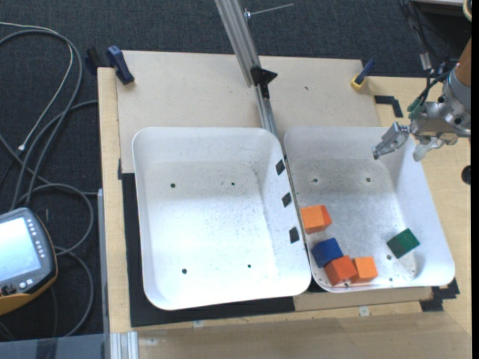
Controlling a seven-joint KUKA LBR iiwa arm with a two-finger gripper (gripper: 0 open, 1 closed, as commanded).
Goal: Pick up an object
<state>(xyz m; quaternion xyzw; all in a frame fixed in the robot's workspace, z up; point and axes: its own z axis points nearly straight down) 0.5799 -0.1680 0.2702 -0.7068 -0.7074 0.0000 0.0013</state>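
The right bin (pixel 419 193) holds several blocks. An orange block (pixel 316 218) lies near its left wall. A blue block (pixel 327 251), a red-orange block (pixel 342 269) and a smaller orange block (pixel 365 268) cluster at the bin's front. A green block (pixel 403 242) lies toward the front right. My gripper (pixel 404 143) hovers over the bin's back right corner, open, with nothing between its fingers. It stands well apart from every block.
The left bin (pixel 150 155) sits beside the right one. An aluminium bar (pixel 233 25) runs down from the top to the gap between the bins. Blue (pixel 120 63) and yellow (pixel 361 76) clamps hold the board's back corners.
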